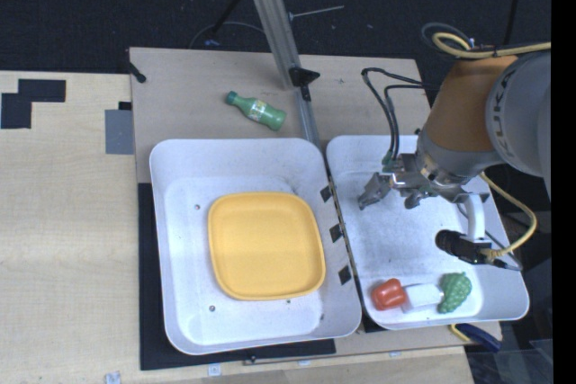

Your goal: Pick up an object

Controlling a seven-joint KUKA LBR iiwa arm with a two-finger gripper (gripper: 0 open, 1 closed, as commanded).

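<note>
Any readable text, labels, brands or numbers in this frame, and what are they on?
"UK": part of grey lettering on the arm, cut off at the frame edge.
Green bottle on the bench: it has a pale label band, too small and blurred to read.
Nothing else bears legible text.

Far corner of the right bin [360,148] behind the arm [477,117]; arm itself cropped at the right edge.

Red pepper [388,293], white block [420,296] and green broccoli-like piece [455,292] lay in a row along the right bin's [360,193] near edge, touching.
</note>
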